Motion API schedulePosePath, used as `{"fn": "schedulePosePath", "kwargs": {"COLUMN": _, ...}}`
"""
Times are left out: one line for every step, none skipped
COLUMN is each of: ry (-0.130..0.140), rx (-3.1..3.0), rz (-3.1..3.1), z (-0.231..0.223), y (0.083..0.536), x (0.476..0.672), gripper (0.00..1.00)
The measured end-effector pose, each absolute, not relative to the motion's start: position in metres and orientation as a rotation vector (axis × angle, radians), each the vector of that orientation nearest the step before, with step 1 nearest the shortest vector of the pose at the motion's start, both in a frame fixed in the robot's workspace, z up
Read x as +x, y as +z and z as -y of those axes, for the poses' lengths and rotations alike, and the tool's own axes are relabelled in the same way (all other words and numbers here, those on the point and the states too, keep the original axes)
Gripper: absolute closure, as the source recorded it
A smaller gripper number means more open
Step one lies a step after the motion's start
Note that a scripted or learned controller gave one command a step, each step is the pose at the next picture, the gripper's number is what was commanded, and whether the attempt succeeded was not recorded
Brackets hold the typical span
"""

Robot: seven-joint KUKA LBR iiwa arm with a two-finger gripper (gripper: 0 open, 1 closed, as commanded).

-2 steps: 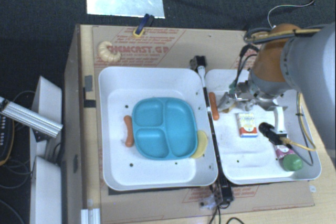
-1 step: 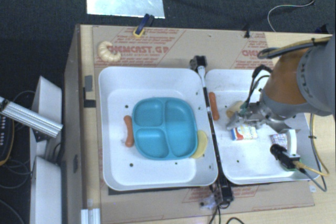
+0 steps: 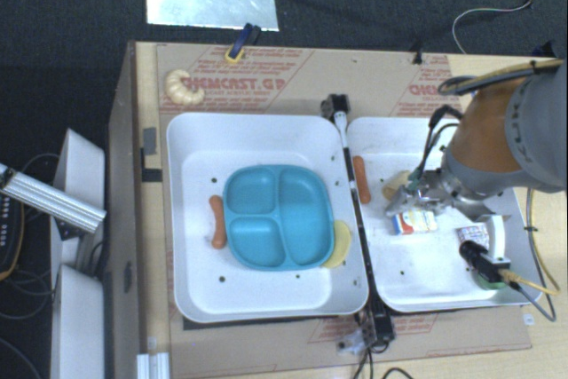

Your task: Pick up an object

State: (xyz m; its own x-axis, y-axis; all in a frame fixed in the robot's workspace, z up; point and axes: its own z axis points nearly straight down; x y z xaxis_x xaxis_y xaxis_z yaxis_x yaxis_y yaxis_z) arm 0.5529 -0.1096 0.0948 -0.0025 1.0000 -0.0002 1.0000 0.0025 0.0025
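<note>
The claw (image 3: 415, 193) is low in the right bin (image 3: 426, 293), just beside a carton (image 3: 414, 223); whether it is open I cannot tell.

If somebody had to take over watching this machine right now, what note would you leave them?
Gripper: low in the right bin, over its left half. Whether it grips anything cannot be seen.
Right bin: red sausage along the left wall, tan piece beside the gripper, small carton just in front of it.
Left bin: blue plate, orange sausage to its left, yellow piece at its right edge.
Done: nothing visibly lifted.
Left: grasp one thing, probably the tan piece or the carton, and raise it.
</note>
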Motion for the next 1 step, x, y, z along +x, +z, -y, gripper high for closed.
{"fn": "schedulePosePath", "kwargs": {"ry": 0.006, "rx": 2.214, "rz": -2.225, "z": 0.0675, "y": 0.1858, "x": 0.5679, "gripper": 1.0}}
